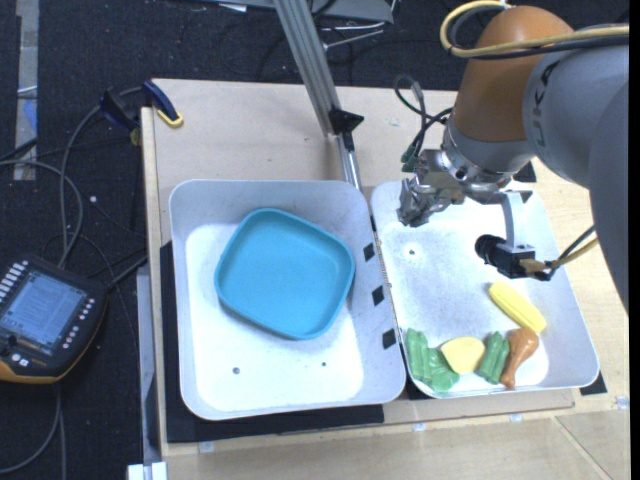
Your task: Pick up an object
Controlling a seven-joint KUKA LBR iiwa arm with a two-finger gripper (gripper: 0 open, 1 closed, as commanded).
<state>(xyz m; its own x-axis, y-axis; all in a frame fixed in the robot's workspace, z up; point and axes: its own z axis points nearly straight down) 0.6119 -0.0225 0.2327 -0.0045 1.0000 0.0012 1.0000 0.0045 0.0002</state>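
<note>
My gripper (412, 211) hangs over the far left corner of the right bin (440, 268), above bare bin floor. Toy foods lie along that bin's near edge: a green leafy piece (427, 360), a yellow lemon-like piece (462, 354), a green pod (493, 356), a brown drumstick (517, 353) and a yellow corn or banana piece (517, 305). All of them sit well toward the front of the bin, away from the gripper. Nothing shows between the gripper's tips.
A blue square plate (285, 271) lies in the left bin (200, 368). A slanted metal pole (312, 53) rises behind the bins. A black camera part (503, 254) hangs from the wrist over the right bin. A teach pendant (40, 318) rests off the bench at left.
</note>
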